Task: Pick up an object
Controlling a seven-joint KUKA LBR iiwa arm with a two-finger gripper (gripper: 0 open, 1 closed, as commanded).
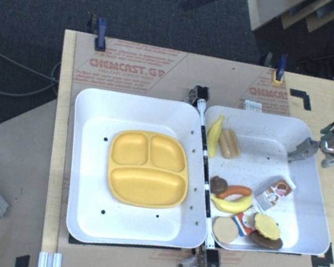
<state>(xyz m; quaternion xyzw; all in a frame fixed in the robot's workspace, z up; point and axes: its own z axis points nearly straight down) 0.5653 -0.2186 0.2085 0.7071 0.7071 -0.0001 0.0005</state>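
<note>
White bins sit side by side on the desk (58, 144): the left bin (81, 198) holds a yellow divided plate (147, 169), the right bin (312, 209) a clutter of toy food. At that bin's 2 o'clock rim hangs the end effector (305, 150), nothing seen between its tips, open or closed not discernible. Upright banana (214, 135) and hot dog bun (229, 143) lie at 10 o'clock; curved banana (232, 202), small carton (274, 193) and burger (265, 231) cluster toward 6.

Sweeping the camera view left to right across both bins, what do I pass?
Yellow divided plate → upright banana → hot dog bun → small carton → gripper at the right bin's far edge.
</note>
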